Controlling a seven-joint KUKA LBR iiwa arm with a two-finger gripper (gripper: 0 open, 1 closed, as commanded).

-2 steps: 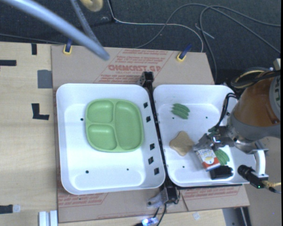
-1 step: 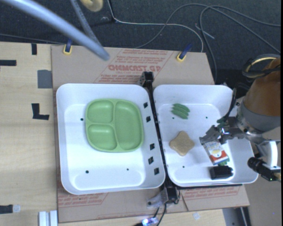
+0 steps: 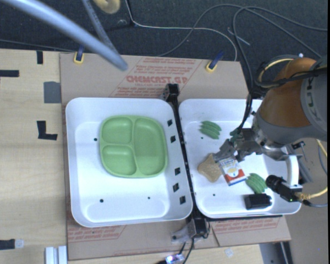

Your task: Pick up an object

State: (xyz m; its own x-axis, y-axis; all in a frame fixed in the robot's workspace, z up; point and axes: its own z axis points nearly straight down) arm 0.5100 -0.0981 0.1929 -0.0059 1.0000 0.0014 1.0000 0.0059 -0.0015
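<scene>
— Two bins. Left bin [image 3: 77, 164]: green tray [image 3: 134, 146] at centre.
— Right bin [image 3: 209, 207]?
— Gripper [image 3: 229, 154] near its middle, over a red-and-white card [image 3: 234, 174]; grip state: cannot tell. Tan sponge [image 3: 210, 168] just at its 8 o'clock. Green bits at 11 [image 3: 210, 128] and 4 [image 3: 257, 182]. Black block [image 3: 258, 201] at 5.

Readable print: one mark.
Cardboard sheet [image 3: 154, 73] under the bins: red lettering "CHEMCAST GP" above the bins; the smaller lines around it are illegible.
</scene>
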